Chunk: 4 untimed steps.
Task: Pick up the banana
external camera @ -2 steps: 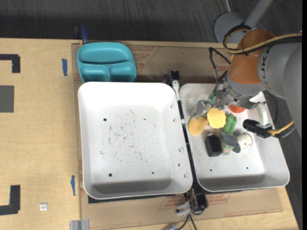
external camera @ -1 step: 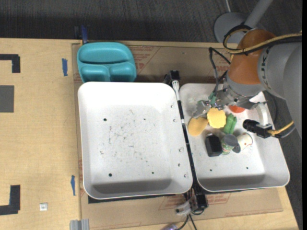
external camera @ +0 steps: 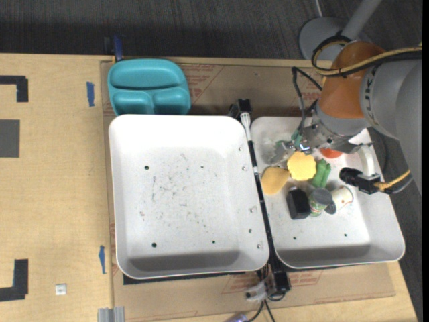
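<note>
Gripper (external camera: 305, 141) low over right bin (external camera: 375, 240) near its back edge, finger state can't tell. Banana (external camera: 275, 179) lies at bin's left wall, touching yellow round toy (external camera: 301, 167); black block (external camera: 298, 204) nearby.

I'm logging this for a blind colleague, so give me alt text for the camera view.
A grey robot arm with an orange band reaches from the right over the right white bin, its pincer above a cluster of small toys including yellow pieces. The left white bin sits beside it, with a teal tray behind.
</note>
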{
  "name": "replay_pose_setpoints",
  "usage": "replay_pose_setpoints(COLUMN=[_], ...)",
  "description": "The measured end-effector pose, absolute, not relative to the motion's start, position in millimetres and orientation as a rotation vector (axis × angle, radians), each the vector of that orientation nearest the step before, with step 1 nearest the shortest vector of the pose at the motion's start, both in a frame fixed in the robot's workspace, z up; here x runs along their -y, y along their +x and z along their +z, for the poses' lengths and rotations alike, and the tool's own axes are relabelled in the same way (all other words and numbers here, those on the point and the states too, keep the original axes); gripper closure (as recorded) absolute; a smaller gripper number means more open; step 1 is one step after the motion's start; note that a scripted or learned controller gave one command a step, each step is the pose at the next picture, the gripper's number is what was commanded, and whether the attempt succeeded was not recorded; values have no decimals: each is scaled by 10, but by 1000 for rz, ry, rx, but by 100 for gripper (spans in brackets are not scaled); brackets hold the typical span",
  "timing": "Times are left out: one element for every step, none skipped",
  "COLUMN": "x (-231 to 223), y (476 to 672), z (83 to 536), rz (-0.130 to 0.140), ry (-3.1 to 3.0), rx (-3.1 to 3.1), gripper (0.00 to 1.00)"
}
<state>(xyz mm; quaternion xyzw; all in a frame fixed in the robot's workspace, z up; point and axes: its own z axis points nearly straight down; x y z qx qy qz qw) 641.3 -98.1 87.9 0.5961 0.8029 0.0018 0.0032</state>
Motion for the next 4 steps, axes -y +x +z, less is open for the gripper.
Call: replay_pose_setpoints(x=[977, 974, 973, 976], y=[6395, 6403, 6404, 5826], z=[853, 961, 961, 855], rz=[2, 4, 4, 1], ry=[1872, 1870, 1870, 1959], rx=[-2522, -2521, -2520, -2453], gripper=[0, 100, 0, 0])
